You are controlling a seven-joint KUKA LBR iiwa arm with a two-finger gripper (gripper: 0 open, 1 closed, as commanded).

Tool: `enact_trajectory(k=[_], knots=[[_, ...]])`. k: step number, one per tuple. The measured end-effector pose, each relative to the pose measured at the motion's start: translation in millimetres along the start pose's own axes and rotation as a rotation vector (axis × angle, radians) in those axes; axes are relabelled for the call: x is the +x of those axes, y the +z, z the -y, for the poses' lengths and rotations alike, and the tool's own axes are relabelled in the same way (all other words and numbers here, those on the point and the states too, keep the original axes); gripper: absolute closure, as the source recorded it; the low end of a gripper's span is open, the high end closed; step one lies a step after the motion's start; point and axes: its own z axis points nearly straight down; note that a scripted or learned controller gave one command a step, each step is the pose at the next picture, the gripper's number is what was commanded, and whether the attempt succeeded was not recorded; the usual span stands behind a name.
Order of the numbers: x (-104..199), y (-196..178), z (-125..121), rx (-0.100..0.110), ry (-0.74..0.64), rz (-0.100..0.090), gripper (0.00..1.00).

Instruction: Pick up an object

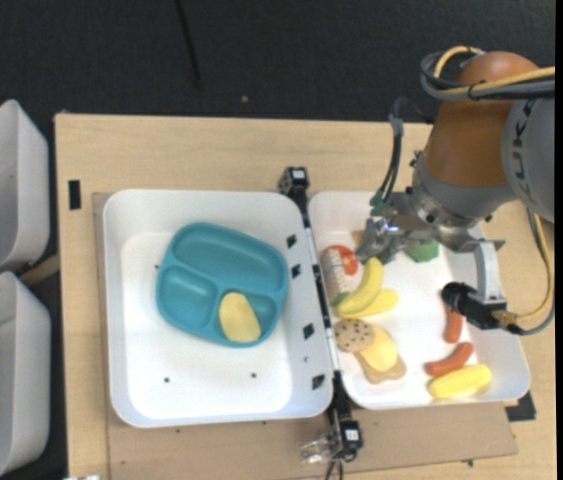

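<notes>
My gripper [378, 240] hangs low over the back of the right bin [501, 348], just above the top end of a yellow banana [366, 291]. A red and white can [338, 263] lies to its left, against the bin's left wall. A green block [424, 251] peeks out from under the wrist on the right. Nothing is visibly held. The grey arm with its orange band [481, 118] covers the bin's back right corner.
The right bin also holds a brown cookie [353, 335], a tan toast piece [383, 356], two red sausages [448, 360] and a yellow oblong piece [459, 381]. In the left bin [141, 368] lies a teal divided plate [211, 268] with a yellow item [239, 318] on it.
</notes>
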Motion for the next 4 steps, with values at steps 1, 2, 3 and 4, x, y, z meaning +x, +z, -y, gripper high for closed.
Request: enact_trajectory(k=[1,2,3,4], knots=[[-4.2,14.3,-9.5,0.0,0.005,0.001,1.0],[-14.8,14.2,-0.1,0.001,0.005,0.0,1.0],[-7.8,16.2,-7.7,-0.002,0.001,-0.001,1.0],[-7.0,10.3,5.2,-0.001,0.006,-0.001,1.0]])
